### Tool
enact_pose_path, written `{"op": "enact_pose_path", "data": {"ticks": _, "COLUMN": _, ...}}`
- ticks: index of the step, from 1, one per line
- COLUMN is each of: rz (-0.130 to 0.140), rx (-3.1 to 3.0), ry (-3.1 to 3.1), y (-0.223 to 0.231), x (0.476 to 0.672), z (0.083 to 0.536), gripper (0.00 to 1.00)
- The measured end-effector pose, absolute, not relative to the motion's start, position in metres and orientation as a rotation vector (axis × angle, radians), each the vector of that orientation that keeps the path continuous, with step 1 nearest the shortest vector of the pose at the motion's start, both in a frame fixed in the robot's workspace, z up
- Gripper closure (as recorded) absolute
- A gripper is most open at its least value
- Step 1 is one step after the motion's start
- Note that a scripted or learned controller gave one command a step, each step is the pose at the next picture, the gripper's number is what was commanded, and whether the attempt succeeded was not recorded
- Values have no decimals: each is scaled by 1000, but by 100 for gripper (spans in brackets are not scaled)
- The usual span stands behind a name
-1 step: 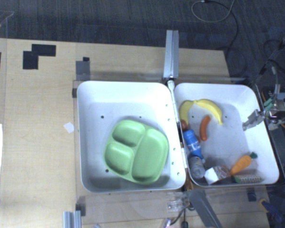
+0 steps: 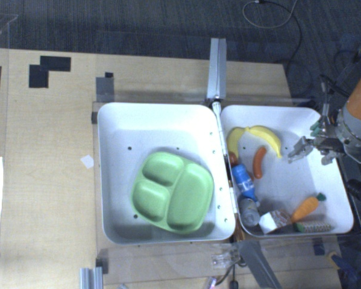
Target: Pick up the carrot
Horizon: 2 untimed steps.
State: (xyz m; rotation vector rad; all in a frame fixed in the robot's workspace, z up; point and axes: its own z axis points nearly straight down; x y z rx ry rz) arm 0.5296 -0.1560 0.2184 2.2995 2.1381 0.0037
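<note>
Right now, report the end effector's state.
End effector: above the right bin's upper right area, holding nothing; open or closed cannot be told. The carrot lies apart from it.

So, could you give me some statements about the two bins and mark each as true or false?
1. The carrot lies in the right bin. True.
2. The gripper holds the carrot. False: the carrot lies on the bin floor, apart from the gripper.
3. The green tray lies in the left bin. True.
4. The banana lies on the green tray. False: it is in the right bin, near the far wall.
5. The blue bottle lies along the right bin's left wall. True.
</note>
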Motion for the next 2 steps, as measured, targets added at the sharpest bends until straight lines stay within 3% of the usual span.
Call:
{"op": "enact_pose_path", "data": {"ticks": 1, "rz": 2, "rx": 2358, "ry": 2073, "y": -166, "x": 488, "z": 167, "gripper": 0}}
{"op": "enact_pose_path", "data": {"ticks": 2, "rz": 2, "rx": 2876, "ry": 1263, "y": -165, "x": 487, "z": 145, "gripper": 0}}
